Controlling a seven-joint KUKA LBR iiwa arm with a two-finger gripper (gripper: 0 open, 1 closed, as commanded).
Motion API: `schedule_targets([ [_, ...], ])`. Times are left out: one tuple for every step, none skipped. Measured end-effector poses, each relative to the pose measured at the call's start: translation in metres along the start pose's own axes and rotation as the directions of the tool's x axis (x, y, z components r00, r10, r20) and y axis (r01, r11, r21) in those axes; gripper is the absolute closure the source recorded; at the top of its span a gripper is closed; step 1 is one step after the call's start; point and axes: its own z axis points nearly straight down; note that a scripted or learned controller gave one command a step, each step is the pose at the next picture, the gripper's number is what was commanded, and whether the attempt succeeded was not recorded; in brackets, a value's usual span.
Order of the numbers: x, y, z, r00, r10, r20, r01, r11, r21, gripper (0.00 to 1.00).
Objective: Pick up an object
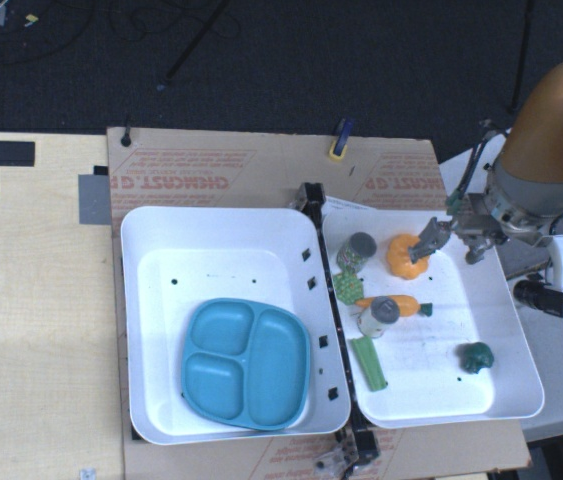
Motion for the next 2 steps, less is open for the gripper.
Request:
schedule_targets([
  [0.000,0.002,-0.008,1.000,-0.002,0.002,0.002,1.000,-0.014,0.00],
  [0.004,-0.007,0.049,1.000,-0.003,0.001,0.003,1.000,-0.008,0.00],
])
